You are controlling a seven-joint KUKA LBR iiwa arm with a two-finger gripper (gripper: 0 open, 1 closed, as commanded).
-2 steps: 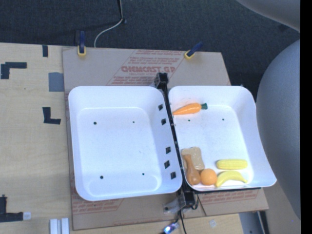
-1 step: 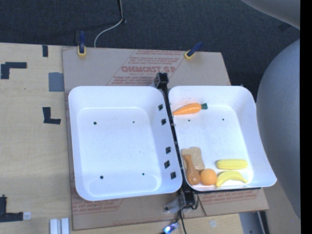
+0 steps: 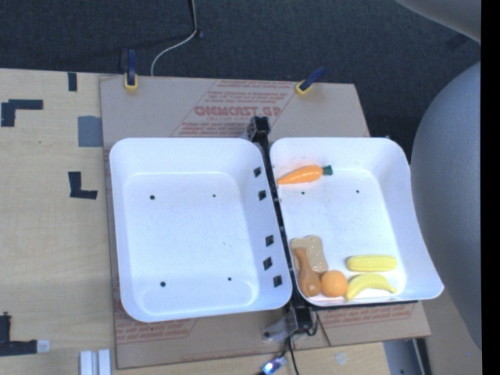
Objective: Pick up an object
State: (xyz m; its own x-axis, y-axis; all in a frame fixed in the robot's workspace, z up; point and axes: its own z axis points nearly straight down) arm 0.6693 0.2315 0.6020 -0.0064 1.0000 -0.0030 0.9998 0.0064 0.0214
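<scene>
Camera view — carrot point(image 3: 300, 175) orange, green-tipped, lying in right bin point(image 3: 391, 209); tool state unclear.

Even, bright overhead light; white bins point(image 3: 187, 162) nearly washed out, shadows faint. Grey arm point(image 3: 457, 170) blurred at right edge. Overall softness and slight graininess noted.

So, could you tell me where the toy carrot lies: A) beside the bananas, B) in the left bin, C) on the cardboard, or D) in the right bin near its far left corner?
D: the carrot lies in the right bin, by the divider, apart from the bananas.
</scene>
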